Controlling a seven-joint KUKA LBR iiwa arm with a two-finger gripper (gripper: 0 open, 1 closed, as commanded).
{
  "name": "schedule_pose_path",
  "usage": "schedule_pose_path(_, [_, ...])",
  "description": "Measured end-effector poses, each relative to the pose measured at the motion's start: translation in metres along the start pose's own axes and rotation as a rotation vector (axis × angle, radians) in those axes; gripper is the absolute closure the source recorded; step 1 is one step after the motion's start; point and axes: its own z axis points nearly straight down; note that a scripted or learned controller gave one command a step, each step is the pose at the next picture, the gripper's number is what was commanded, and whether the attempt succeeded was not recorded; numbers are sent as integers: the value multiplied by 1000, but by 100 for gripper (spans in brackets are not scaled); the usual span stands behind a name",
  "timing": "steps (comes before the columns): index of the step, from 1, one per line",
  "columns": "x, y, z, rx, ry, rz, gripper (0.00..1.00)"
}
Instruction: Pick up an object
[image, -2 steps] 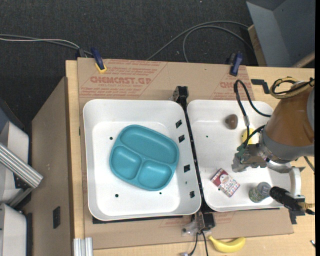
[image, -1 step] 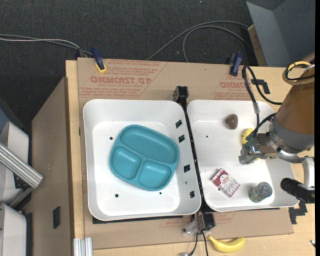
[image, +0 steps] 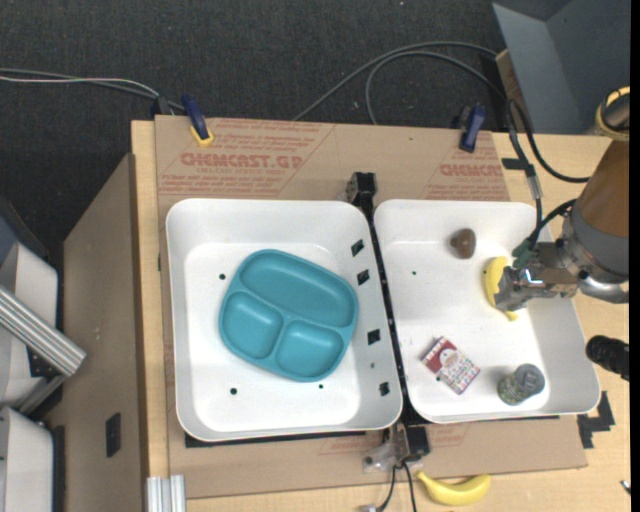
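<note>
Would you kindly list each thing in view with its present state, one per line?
Teal tray: lies flat in the left bin, right way up.
Brown ball: rests free in the right bin.
Banana: in the right bin, under the gripper.
Red packet: lies flat, untouched.
Grey lump: sits near the right bin's front corner.
Second banana: lies outside the bins.

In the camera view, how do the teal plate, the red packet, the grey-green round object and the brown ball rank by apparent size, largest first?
1. Teal plate, by far the largest.
2. Red packet and grey-green round object: they look similar, so I do not rank them.
3. Brown ball, smallest.
</note>
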Motion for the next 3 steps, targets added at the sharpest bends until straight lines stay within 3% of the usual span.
schedule_pose_path(3, [126,75,34,5,2,-4,100])
